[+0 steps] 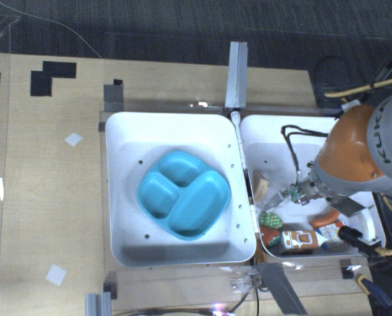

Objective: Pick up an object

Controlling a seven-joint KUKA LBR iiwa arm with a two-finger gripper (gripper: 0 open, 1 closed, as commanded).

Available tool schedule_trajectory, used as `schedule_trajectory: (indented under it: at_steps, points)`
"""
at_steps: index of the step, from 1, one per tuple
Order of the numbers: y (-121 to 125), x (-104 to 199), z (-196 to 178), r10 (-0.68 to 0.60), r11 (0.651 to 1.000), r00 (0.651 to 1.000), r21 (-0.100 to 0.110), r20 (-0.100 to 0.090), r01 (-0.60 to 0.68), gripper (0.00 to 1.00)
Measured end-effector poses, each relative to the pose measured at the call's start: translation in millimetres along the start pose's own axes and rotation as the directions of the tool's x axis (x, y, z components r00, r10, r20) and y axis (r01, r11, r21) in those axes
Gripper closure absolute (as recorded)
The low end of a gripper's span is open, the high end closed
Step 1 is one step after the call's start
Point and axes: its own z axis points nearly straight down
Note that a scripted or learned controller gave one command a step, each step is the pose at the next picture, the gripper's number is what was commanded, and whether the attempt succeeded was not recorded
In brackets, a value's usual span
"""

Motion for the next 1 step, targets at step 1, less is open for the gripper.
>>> schedule_trajectory:
  at_steps: [1]
  points:
    - [-33.9, -28.8, -50.7, 0.079, 0.997, 0.997, 0.024, -0.007, -0.079, 0.0]
